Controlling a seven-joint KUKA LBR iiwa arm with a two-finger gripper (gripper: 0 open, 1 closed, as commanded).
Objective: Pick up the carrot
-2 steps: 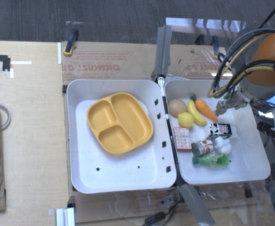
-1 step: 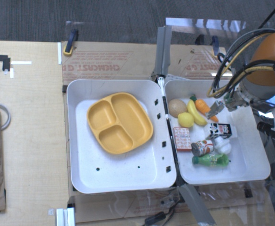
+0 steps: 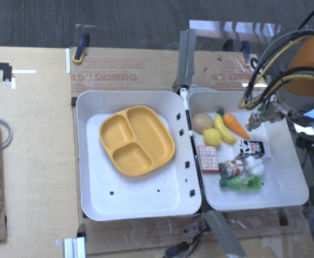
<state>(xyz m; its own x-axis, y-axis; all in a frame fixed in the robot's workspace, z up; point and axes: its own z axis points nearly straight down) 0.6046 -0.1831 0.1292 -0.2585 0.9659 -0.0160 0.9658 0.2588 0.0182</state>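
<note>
The orange carrot [image 3: 234,124] lies in the right bin [image 3: 285,192], its green top pointing to the upper left, next to a yellow banana [image 3: 223,128]. My gripper [image 3: 255,121] hangs just to the right of the carrot's thick end, close above the bin floor. The carrot is not between its fingers.
In the right bin also lie a brown potato [image 3: 202,122], a lemon [image 3: 212,137], a red-white box [image 3: 207,158], a small can [image 3: 232,169], a green bottle [image 3: 241,183] and a black-white carton [image 3: 253,148]. The left bin [image 3: 92,192] holds a yellow divided plate [image 3: 137,140].
</note>
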